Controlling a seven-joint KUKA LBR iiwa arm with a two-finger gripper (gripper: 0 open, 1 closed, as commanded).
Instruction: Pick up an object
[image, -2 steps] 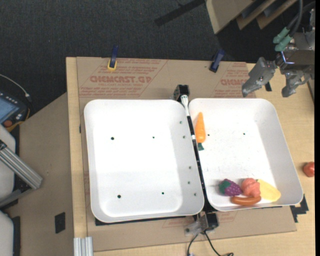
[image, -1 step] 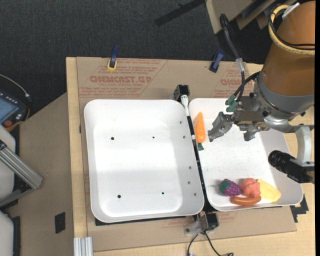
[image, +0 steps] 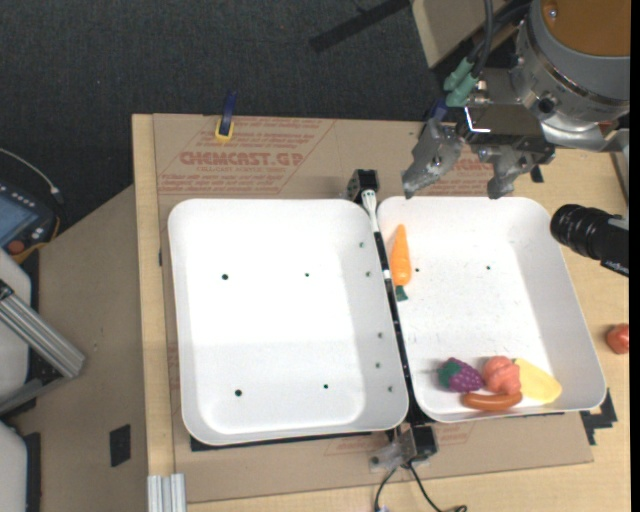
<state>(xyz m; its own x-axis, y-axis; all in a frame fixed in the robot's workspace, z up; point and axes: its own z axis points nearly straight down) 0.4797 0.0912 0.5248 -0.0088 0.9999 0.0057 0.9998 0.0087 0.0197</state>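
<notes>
Carrot (image: 400, 255): right bin (image: 560, 300), against its 9 o'clock wall; long axis 12–6 o'clock, green top at 6.
Grapes (image: 461, 376), sausage (image: 491, 401), peach (image: 502, 373), lemon (image: 541, 384): clustered, touching, bin's 5 o'clock corner.
Left bin (image: 200, 300): adjoining.
Gripper (image: 460, 180): fingers spread, grasping nothing, above right bin's 12 o'clock rim.

- Arm (image: 585, 45): cut off by the top and right edges.
- Orange object (image: 618, 338) on the counter (image: 600, 180): cut off by the right edge; identity cannot be determined.
- Red piece (image: 492, 401), near right bin (image: 470, 255) corner: partly covered by adjacent toy food.
- Blue-screen device (image: 18, 215): cut off at left.
</notes>
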